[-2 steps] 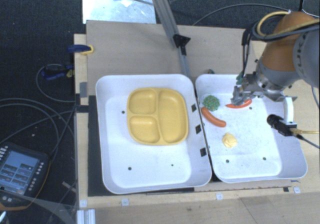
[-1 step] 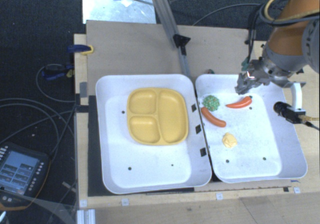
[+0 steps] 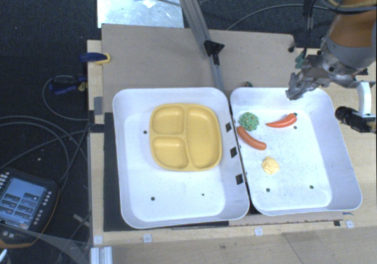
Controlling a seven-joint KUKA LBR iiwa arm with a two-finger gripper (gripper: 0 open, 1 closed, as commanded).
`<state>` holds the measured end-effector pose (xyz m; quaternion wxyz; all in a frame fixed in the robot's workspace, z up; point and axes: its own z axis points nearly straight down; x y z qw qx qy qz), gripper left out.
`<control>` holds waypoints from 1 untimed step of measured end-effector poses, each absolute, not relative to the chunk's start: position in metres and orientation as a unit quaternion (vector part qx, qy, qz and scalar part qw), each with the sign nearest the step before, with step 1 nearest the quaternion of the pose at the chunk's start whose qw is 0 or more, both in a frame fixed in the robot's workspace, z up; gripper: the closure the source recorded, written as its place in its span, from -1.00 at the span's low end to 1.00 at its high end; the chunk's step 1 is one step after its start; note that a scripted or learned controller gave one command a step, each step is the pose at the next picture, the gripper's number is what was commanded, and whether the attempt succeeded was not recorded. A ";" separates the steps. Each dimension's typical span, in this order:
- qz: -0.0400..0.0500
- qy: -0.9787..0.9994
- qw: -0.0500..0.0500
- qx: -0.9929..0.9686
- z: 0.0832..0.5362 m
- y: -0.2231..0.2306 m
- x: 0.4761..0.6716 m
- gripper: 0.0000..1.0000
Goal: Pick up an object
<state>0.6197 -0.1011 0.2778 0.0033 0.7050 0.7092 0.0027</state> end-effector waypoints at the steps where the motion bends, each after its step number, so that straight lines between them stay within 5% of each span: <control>1: 0.000 0.710 0.000 0.704 0.265 -0.056 0.607 1.00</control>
